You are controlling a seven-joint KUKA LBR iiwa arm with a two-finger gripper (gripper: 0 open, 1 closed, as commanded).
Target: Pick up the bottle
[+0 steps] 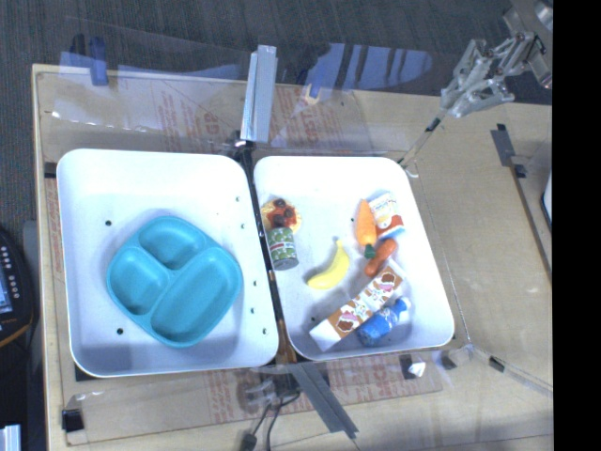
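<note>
A small upright bottle [283, 248] with a green label and a dark cap stands in the right bin [427, 280], near its left wall. A blue bottle-shaped item [383, 326] lies on its side at that bin's front edge. My gripper [462, 90] hangs outside the bins, above the bench at the back right. It is far from both items and nothing shows in it.
The right bin also holds a banana [329, 269], a carrot [364, 224], a small white carton [383, 207], a long printed box [362, 308] and a small dark fruit piece [279, 214]. A blue divided plate [174, 280] lies in the left bin [84, 186].
</note>
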